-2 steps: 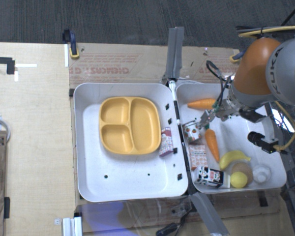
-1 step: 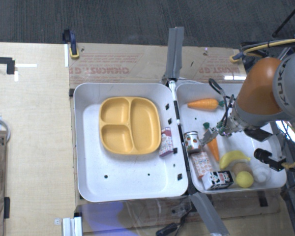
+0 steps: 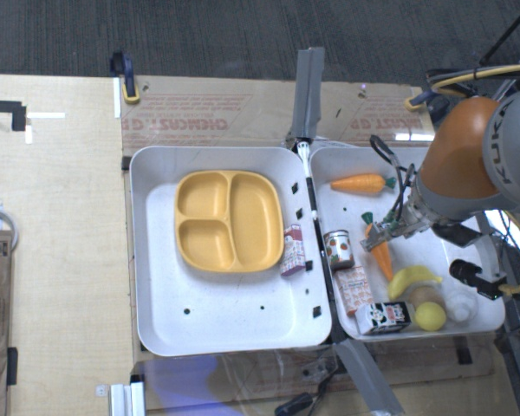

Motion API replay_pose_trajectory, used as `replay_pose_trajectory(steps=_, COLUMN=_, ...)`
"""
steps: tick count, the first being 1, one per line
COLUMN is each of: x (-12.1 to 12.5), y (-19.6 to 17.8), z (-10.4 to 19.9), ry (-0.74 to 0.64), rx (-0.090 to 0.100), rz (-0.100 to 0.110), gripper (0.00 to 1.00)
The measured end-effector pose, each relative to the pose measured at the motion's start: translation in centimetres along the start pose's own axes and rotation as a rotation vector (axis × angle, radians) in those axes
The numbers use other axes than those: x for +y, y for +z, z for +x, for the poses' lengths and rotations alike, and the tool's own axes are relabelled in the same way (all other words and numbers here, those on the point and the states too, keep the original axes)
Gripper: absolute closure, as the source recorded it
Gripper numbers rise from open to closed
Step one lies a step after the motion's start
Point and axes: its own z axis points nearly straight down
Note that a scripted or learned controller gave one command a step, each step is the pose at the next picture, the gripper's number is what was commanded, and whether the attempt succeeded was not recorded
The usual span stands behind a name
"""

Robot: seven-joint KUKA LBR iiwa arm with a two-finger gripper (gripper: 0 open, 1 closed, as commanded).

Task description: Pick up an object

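Observation:
My gripper [image 3: 384,232] is low in the right bin [image 3: 490,319], directly over the upper end of a small carrot [image 3: 382,261] that lies lengthwise below it. A second, larger carrot [image 3: 360,183] rests near the bin's far wall. To the gripper's left stands a small can [image 3: 338,249], with a red-patterned packet [image 3: 354,288] below it. A banana [image 3: 413,277], a lemon [image 3: 430,316] and a black-and-white carton [image 3: 385,317] lie near the front wall. The arm's orange band [image 3: 462,150] hides part of the bin's right side.
The left bin [image 3: 156,319] holds a yellow divided plate [image 3: 229,220] and a small packet [image 3: 293,251] against its right wall. A grey divider post [image 3: 308,94] rises between the bins. Cables and a black fitting [image 3: 477,276] sit at the right bin's right side.

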Motion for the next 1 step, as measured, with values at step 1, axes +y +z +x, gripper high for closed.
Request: replay_pose_trajectory(steps=1, x=7.52, y=-15.22, z=3.42, ry=-0.097, rx=0.003, rz=0.002, gripper=1.0)
